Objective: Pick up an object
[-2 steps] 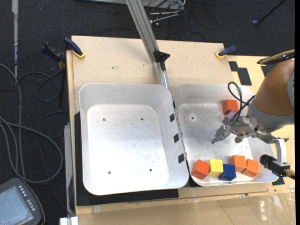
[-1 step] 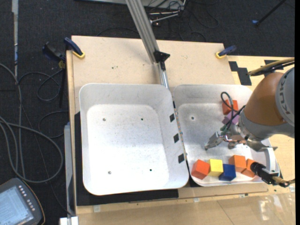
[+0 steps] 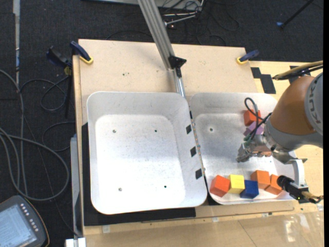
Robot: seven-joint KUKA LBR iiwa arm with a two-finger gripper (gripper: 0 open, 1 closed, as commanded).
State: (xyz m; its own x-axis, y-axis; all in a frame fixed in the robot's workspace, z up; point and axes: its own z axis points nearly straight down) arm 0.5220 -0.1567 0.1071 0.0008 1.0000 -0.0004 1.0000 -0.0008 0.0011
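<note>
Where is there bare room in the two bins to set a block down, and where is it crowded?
The left white bin offers bare floor wall to wall. In the right white bin, the floor near the divider and far wall is bare. Its near edge is crowded: orange cube, yellow cube, blue cube, more orange blocks. The claw hangs just above them.
</note>
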